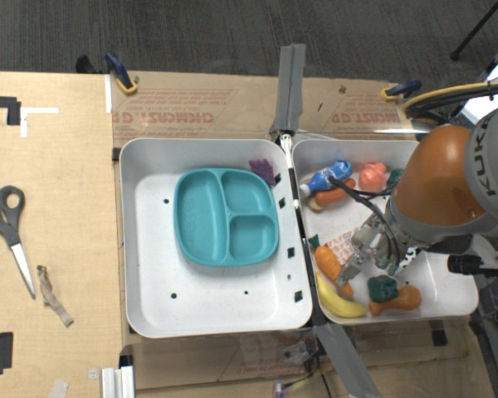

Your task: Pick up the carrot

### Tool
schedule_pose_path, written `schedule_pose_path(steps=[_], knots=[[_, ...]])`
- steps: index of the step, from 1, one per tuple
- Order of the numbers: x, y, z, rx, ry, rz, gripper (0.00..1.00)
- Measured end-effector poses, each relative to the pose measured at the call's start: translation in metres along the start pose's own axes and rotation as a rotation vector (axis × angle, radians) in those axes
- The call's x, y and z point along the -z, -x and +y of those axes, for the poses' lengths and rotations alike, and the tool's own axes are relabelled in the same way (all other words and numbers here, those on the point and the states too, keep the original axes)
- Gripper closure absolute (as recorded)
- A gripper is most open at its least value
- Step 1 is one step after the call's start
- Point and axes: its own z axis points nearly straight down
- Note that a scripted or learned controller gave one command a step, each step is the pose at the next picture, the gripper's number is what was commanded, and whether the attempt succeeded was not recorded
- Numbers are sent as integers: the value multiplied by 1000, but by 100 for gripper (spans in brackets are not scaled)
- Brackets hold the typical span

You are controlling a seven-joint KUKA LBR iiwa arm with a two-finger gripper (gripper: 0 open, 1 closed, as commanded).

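From where I stand, the gripper [354,265] hangs low in the right bin [448,301], its fingers narrowly apart with nothing between them that I can see. The carrot [327,261] lies just beside it, toward nine o'clock, near the bin's left wall. Its long axis seems to run from ten o'clock to four o'clock, so I judge the fingers should close across that line. A second orange piece with a green top [392,295] lies toward five o'clock. I count one banana [339,300], one teal divided plate [227,216] in the left bin [145,297], and two bins.
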Motion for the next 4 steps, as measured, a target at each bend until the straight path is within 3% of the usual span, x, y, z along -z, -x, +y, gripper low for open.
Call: schedule_pose_path(steps=[1, 2, 3, 4], knots=[[10, 1, 1, 2, 1, -3, 100], [-7, 91, 62, -185, -7, 9, 100], [92, 35, 148, -416, -10, 8, 100], [92, -22, 121, -617, -13, 10, 100]])
